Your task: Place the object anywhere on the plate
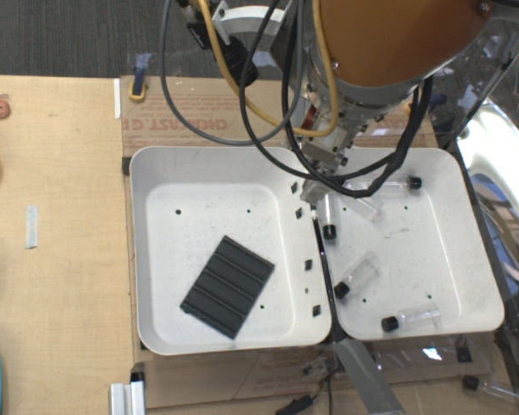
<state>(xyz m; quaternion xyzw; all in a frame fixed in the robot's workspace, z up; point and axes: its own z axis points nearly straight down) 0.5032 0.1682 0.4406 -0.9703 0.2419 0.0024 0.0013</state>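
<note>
- The gripper hangs over the inner edge of the right shallow white bin, close to the divider. Cables and the wrist mask it, so whether it is parted or closed cannot be told.
- A small clear plastic vial with a black cap lies directly under the gripper, cap toward the camera. No grasp on it can be confirmed.
- Handling judgement: the vial is probably light, rigid and smooth. It is likely to roll or slip, so grip across the mid-body, not the cap.
- Three similar capped vials lie elsewhere in the right bin.
- The black ribbed rectangular plate lies flat in the left shallow white bin, well apart from the vial.
- The brown cardboard sheet behind the bins bears inverted red print, which is not reliably readable.
</note>
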